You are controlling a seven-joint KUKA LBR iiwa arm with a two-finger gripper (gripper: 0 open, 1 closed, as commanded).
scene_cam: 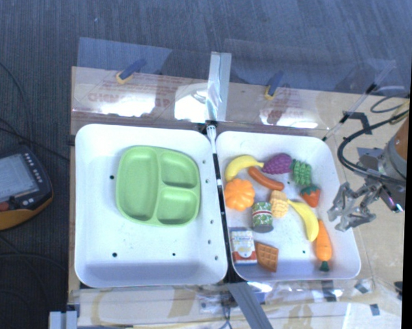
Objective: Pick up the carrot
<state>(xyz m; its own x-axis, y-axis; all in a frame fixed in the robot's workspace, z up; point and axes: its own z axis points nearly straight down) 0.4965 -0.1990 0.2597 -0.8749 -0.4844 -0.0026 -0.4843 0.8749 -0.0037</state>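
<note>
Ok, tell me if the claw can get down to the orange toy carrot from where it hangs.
Probably yes: the orange toy carrot lies uncovered at the right bin's edge, beside the claw; the yellow banana touches its top end.

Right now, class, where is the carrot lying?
The carrot lies in the right bin, near its front right corner, just right of a banana and below-left of the gripper.

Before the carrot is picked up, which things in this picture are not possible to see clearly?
- Tool, camera view: small and blurred, so the state of its fingers cannot be told.
- Arm: cut off by the right edge.
- Small carton: label too small to read.
- Carrot: its green end lies by the right bin's wall; whether they touch is unclear.
</note>
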